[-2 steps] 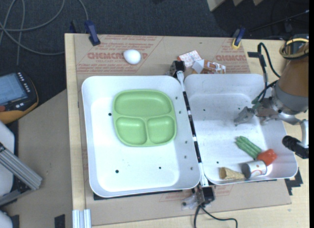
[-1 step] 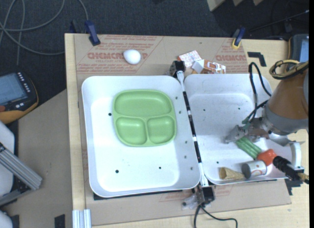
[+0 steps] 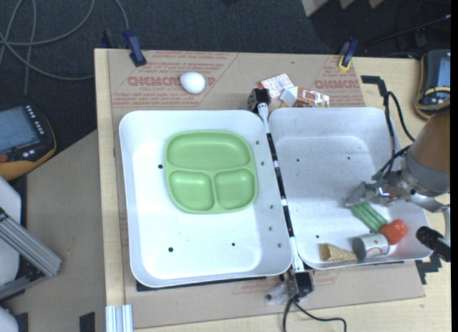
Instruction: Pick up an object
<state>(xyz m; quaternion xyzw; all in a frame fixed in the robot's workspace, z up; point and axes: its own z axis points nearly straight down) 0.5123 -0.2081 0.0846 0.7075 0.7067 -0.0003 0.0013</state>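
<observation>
- You see the grey arm with its orange band [image 3: 435, 148] entering from the right edge, its two-finger metal gripper [image 3: 361, 196] low over the right-hand shallow white bin [image 3: 322, 144].
- Gripper state: you cannot tell from this view whether it is parted or closed; the tip reads as a grey blur, and nothing is visibly clamped in it.
- Just beside the gripper tip, on its near side, lies a bright green ridged stick-like object [image 3: 370, 216], angled across the bin floor. Whether the tip touches it, you cannot tell.
- Further toward the near-right corner from the gripper you find a small orange-red rounded object [image 3: 393, 231], just beside the green piece.
- Touching or almost touching that orange-red piece is a short grey-and-white cylinder [image 3: 371, 245] lying on its side.
- Just left of the cylinder, near the bin's front wall, sits a tan wedge-shaped piece [image 3: 335, 253].
- Well to the gripper's left, in the left-hand shallow white bin [image 3: 143, 202], rests a pale green plastic tray with three compartments [image 3: 211, 171], flat on the floor, toward the back of that bin.
- Beyond the gripper, behind the back rim of the right bin, lies a cluster of small red-and-white printed wrappers [image 3: 293, 93] on the brown cardboard sheet [image 3: 229, 66].
- On the same cardboard, far left and back of the gripper, rests a white egg-shaped ball [image 3: 192, 81].
- Two blue clamps [image 3: 133, 46] hold the cardboard's back edge.
</observation>
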